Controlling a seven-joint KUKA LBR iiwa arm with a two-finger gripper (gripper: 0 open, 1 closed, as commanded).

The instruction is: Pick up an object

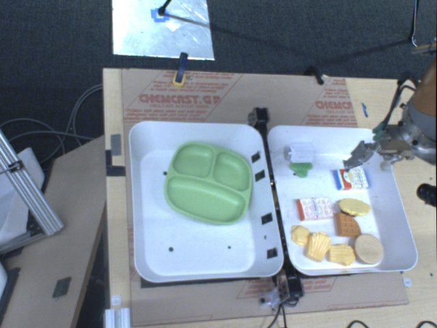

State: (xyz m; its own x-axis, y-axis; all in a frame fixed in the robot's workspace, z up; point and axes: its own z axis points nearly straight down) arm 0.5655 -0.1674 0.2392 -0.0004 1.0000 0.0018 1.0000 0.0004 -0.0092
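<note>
Gripper [360, 156] over right bin's [408, 238] far right edge, above red-white packet [351, 178]; jaw state can't tell. Green tray [207, 183] in left bin [147, 251].

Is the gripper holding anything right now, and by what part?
Nothing visibly held. The gripper hovers over the right bin, just above the red, white and blue packet, with nothing between its fingers.

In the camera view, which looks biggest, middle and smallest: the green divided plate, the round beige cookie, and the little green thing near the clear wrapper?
1. Green divided plastic plate, by far the largest.
2. Round beige cookie.
3. Small green piece, smallest.
</note>
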